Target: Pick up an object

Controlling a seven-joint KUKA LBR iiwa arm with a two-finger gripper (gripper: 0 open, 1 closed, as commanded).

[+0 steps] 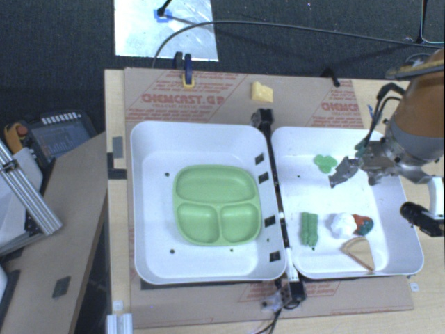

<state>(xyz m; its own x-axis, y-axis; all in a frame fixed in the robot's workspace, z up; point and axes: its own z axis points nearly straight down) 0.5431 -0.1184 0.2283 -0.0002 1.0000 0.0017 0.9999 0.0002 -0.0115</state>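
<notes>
gripper [345,170] over right bin [396,256], near green toy [324,163]

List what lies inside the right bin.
Right bin: green broccoli-like piece, green bundle, white lump, red bit, tan wedge. The pincer and arm cover some floor.

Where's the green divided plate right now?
The green divided plate lies in the middle of the left bin, across the divider from the right bin holding the small items.
</notes>
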